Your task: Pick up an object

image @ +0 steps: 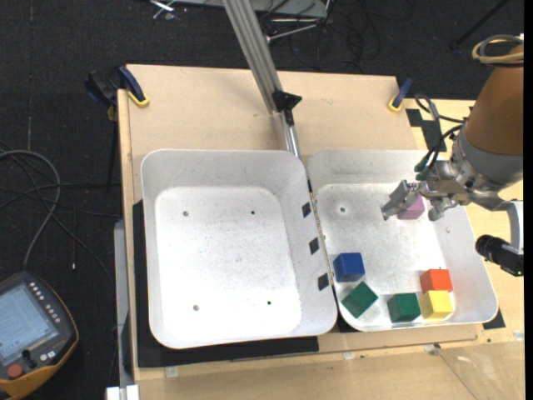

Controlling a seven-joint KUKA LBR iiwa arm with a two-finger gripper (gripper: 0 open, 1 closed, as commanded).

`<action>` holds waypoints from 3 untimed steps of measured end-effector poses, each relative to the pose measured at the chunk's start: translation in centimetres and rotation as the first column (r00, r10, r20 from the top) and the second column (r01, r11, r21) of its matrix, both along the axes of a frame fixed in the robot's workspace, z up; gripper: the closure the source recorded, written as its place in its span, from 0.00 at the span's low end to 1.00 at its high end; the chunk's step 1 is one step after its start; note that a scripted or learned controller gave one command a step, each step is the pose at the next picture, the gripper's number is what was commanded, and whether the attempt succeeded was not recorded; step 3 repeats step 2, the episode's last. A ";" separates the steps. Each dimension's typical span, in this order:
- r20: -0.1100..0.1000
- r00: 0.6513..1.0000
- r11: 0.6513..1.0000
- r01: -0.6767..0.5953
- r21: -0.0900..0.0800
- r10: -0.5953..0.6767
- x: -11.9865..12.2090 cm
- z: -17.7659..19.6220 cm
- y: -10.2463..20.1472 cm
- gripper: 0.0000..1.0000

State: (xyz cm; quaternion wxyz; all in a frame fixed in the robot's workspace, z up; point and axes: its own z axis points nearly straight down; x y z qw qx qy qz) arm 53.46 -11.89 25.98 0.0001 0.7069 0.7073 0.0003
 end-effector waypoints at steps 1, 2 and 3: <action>0.006 1.000 1.000 0.003 -0.004 -0.003 0.9 3.9 -4.3 0.00; -0.007 1.000 1.000 -0.001 0.001 0.001 6.4 -15.7 -7.0 0.00; -0.007 1.000 1.000 -0.001 0.001 0.001 6.4 -15.7 -7.0 0.00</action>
